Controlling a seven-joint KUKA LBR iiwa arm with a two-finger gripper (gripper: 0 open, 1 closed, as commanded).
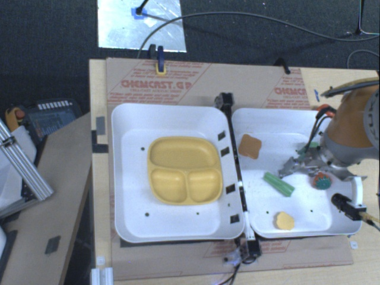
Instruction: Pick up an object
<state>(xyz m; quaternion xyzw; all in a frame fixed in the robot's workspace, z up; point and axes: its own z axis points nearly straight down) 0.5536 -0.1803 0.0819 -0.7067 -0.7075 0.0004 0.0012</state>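
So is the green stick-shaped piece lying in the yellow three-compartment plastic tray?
No, the green stick-shaped piece lies on the floor of the right white bin, while the yellow three-compartment plastic tray sits in the left bin.

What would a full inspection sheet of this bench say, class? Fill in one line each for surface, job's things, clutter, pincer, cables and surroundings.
Surface: two white bins side by side, left bin, right bin, on a board.
Job's things: in the right bin, brown piece, green stick, yellow piece, round teal item.
Clutter: yellow divided tray in the left bin.
Pincer: pincer low over the right bin, beside the green stick; holding nothing seen.
Cables: grey cable across the dark floor.
Surroundings: foil sheet, side table.
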